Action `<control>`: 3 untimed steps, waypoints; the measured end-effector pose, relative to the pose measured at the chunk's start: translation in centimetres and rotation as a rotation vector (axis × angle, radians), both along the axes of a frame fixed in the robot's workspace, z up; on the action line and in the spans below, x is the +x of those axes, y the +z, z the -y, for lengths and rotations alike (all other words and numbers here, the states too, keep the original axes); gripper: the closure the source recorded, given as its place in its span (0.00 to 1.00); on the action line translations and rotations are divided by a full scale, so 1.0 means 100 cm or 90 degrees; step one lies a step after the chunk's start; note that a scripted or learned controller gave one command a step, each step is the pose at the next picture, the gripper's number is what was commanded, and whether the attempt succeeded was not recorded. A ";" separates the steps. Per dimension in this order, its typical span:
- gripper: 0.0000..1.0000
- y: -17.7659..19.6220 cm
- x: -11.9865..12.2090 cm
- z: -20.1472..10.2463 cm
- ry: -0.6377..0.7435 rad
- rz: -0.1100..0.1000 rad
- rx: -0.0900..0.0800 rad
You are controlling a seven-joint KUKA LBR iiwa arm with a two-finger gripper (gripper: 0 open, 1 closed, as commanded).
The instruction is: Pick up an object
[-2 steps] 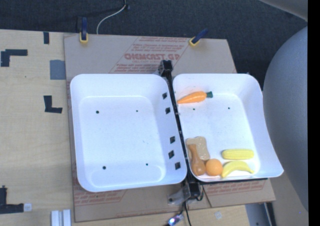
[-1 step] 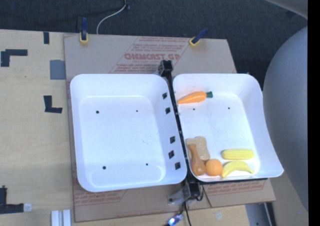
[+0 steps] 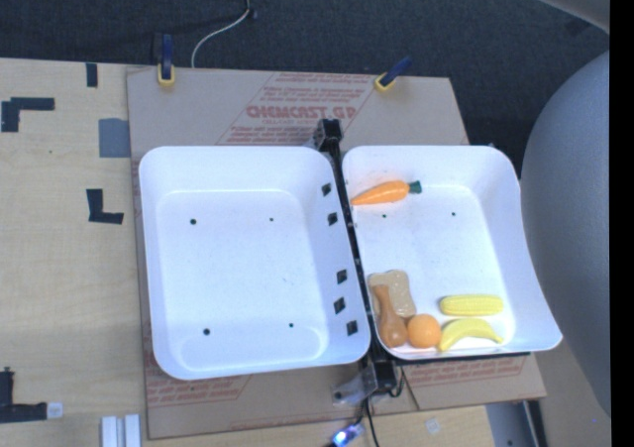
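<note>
The right bin [image 3: 495,197] holds an orange carrot [image 3: 381,193] with a green tip near its far left wall. At its near edge lie a tan bread-like piece [image 3: 393,292], a brown item [image 3: 390,326] below it, a small orange ball [image 3: 424,332], a yellow corn cob [image 3: 471,305] and a yellow banana [image 3: 470,334]. The grey arm [image 3: 580,167] bulks along the right edge and top right, out of focus.
The left bin [image 3: 238,257] sits beside the right one on a brown cardboard sheet [image 3: 287,108] held by two clamps at its far edge. Black clips join the bins along the middle. A white cable [image 3: 223,29] runs in from the top.
</note>
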State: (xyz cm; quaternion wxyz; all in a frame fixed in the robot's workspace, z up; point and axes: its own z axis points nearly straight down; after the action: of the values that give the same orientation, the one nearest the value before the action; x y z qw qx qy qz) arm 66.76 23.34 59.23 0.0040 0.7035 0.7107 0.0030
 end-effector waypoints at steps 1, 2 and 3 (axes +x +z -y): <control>1.00 0.010 0.001 -0.002 0.000 0.007 0.002; 1.00 0.019 0.002 -0.003 -0.001 0.016 0.004; 1.00 0.029 0.003 -0.005 -0.001 0.028 0.007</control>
State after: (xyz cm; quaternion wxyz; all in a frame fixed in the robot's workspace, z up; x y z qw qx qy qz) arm 67.06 23.81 62.13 0.0158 0.7037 0.7100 0.0223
